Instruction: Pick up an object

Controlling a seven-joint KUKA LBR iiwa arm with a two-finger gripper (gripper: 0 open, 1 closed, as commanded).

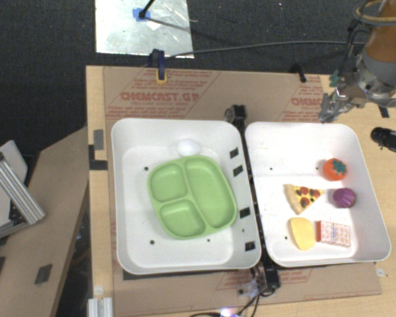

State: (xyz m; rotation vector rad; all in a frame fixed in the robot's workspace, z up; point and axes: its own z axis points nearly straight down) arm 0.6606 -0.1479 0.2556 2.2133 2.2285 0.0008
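grey arm (381, 71), orange band (388, 41), cables.

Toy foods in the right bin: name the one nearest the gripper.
The orange tomato, at the far right of the right bin, closest to the gripper.

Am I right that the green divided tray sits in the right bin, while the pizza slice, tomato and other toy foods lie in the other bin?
Not quite. The camera view shows the green divided tray in the left bin, not the right. The pizza slice, tomato and other toy foods lie in the right bin.
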